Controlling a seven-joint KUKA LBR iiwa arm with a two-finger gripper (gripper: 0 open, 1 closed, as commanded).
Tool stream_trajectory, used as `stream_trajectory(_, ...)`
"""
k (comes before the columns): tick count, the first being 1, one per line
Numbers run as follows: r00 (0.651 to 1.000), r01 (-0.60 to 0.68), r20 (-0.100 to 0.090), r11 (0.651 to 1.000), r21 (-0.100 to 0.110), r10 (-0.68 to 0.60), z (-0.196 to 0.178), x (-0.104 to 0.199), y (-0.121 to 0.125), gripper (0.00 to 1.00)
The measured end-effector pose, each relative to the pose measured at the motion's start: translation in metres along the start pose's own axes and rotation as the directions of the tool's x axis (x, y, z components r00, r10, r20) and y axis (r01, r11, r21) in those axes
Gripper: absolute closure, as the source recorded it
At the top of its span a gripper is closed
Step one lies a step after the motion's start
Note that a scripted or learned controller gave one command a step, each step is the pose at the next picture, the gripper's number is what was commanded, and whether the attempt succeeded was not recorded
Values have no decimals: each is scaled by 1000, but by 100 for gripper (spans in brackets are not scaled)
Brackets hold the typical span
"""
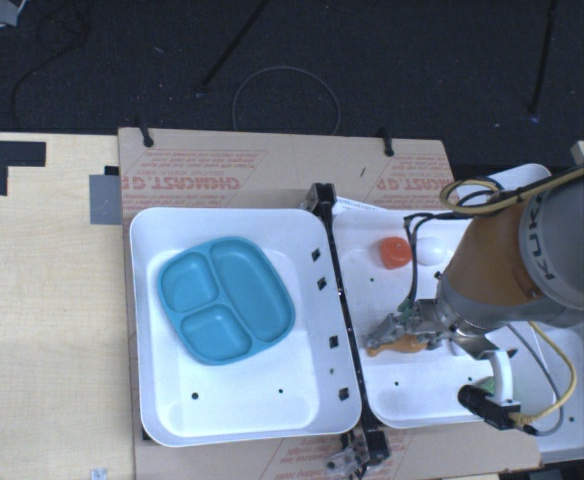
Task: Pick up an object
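In the right bin a small orange-red round object lies near the back, with a white rounded object beside it. A brown and yellow elongated object lies in the middle of that bin. My gripper hangs low just above and behind the brown object, close to it or touching it; the wrist hides the contact. A green and white item lies at the bin's front right, partly behind the arm.
The left bin holds a blue divided plate. A black divider rail runs between the bins. The arm with its orange band and loose cables covers the right bin's right side.
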State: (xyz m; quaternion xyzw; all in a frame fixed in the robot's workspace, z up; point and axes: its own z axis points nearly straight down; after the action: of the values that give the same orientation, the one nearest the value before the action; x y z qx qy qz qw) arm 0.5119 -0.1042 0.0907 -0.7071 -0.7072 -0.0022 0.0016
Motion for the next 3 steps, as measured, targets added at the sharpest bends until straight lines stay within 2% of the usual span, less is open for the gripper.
stream_trajectory(1,1000,-7,5,1000,-8,7,-12,-3,2,100)
stream_trajectory(2,1000,0,6,1000,-1,0,-74,-8,0,100)
stream_trajectory(3,1000,1,5,1000,-2,-1,-128,2,-1,100)
